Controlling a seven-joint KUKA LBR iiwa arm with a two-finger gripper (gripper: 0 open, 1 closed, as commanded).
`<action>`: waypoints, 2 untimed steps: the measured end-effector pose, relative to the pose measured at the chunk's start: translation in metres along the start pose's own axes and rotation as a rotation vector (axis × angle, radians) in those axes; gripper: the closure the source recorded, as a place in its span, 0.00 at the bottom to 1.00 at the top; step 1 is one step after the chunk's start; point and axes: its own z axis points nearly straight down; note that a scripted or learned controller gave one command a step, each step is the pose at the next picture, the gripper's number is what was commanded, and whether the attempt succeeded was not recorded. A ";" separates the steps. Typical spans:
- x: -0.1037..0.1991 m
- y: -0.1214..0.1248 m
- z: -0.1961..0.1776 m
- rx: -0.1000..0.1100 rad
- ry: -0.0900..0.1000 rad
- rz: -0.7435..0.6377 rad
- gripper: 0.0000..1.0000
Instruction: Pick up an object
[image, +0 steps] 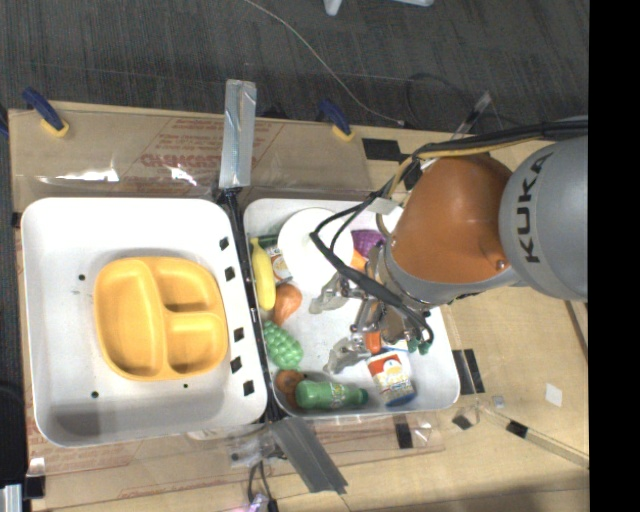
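I see the claw (340, 325) spread open, low inside the right bin (440, 385), holding nothing. Its fingers (330, 297) sit between an orange fruit (288, 300) and a small carton (390, 378).

Place: a robot lab or test cell, not a home.
Arm: a grey industrial arm (540, 225) with an orange band and printed maker's lettering, reaching over the right bin (440, 385).
Desk: the desk (500, 340) around that bin is covered with taped-down cardboard, with black tape marks.
Clamps: blue clamps (335, 117) behind the bin.
Cables: loose cable (330, 75) across dark carpet beyond the desk.
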 end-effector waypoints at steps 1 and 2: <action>0.005 -0.079 0.057 0.000 0.004 -0.060 0.00; -0.021 -0.120 0.107 0.001 -0.003 -0.033 0.00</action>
